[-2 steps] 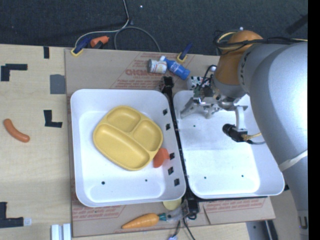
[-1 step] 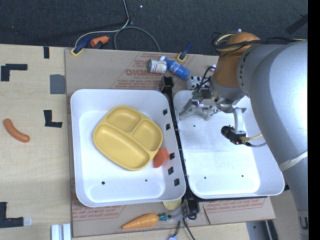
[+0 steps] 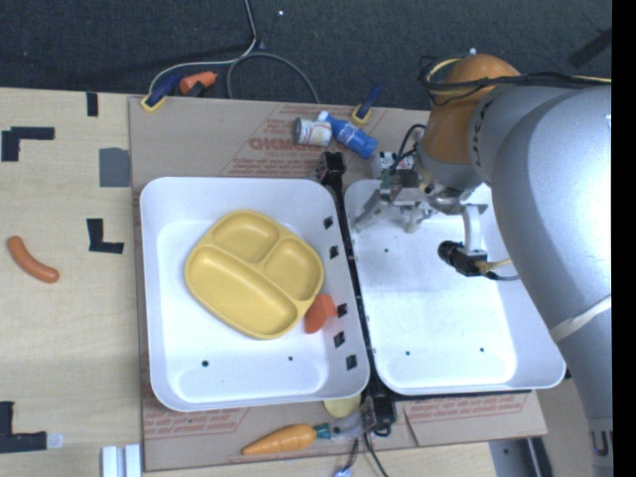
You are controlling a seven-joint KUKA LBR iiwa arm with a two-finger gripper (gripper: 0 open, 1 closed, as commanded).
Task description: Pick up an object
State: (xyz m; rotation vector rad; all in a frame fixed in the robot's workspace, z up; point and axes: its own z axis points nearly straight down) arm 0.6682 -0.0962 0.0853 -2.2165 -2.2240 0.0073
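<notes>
Arm: the grey arm (image 3: pixel 556 187) enters from the right of the frame and fills the upper right, its orange band (image 3: pixel 462 102) near the top.
Hand: the hand (image 3: pixel 397 205) sits over the upper left corner of the right bin, just beside the divide between the two bins; it cannot be told whether it is spread or pressed together, and nothing is seen pinched in it.
Left bin: the white left bin (image 3: pixel 169 366) holds a yellow divided plate (image 3: pixel 253 271) near its middle, lying flat.
Orange piece: a small orange object (image 3: pixel 319 313) lies in the left bin, touching the plate's lower right edge, well apart from the hand.
Right bin: the white right bin (image 3: pixel 447 351) lies under the arm.
Surface: a cardboard sheet (image 3: pixel 248 142) carries both bins.
Upper middle of the frame: a blue and white bottle (image 3: pixel 338 131) lies on its side on the cardboard, above the bins.
Bottom edge: a toy carrot (image 3: pixel 281 440) lies below the left bin.
Far left: an orange sausage-shaped toy (image 3: pixel 32 259) lies on the wooden surface (image 3: pixel 60 356), well apart from the bins.
</notes>
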